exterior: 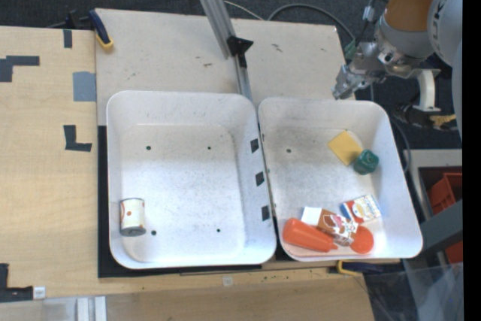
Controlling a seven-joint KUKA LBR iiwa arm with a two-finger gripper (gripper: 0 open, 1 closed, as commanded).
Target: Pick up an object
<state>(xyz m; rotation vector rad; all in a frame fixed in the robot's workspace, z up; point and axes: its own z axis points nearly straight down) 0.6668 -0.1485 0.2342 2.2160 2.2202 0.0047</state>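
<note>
A pale bench (173,60) bears two white bins: a left bin (180,103) and a right bin (391,162), touching along their shared edge. At eleven o'clock lies a yellow-and-blue clamp (101,29). A grey metal pole (214,0) slants up toward twelve o'clock. Black tape marks (19,65) sit at nine o'clock on the wooden board (37,162).

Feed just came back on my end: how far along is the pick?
Nothing looks picked yet. The gripper sits above the right bin's far rim. The yellow block, green piece, orange carrot and left-bin can all lie loose. Descent, grasp and lift remain.
</note>
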